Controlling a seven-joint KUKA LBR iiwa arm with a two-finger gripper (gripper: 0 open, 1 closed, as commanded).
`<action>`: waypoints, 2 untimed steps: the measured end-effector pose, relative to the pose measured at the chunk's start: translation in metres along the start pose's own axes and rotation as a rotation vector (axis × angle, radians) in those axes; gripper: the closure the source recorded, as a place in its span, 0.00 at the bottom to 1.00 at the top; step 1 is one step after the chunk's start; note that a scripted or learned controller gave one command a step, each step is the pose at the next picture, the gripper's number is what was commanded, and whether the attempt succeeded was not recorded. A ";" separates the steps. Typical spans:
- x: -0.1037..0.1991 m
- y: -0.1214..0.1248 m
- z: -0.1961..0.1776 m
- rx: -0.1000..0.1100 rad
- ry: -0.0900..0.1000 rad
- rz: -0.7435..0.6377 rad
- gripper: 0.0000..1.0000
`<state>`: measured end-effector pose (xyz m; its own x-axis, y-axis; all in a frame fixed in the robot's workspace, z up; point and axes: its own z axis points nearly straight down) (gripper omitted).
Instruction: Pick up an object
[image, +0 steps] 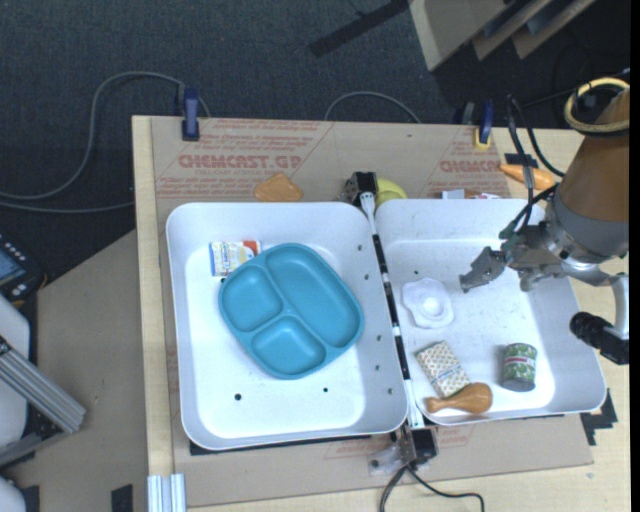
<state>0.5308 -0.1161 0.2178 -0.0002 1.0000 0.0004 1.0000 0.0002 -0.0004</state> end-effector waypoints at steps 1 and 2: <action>-0.055 -0.037 0.020 0.003 0.001 0.004 0.00; -0.072 -0.053 0.088 0.005 0.002 0.002 0.00</action>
<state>0.4776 -0.1885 0.1302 0.0017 1.0000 0.0024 1.0000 -0.0017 -0.0054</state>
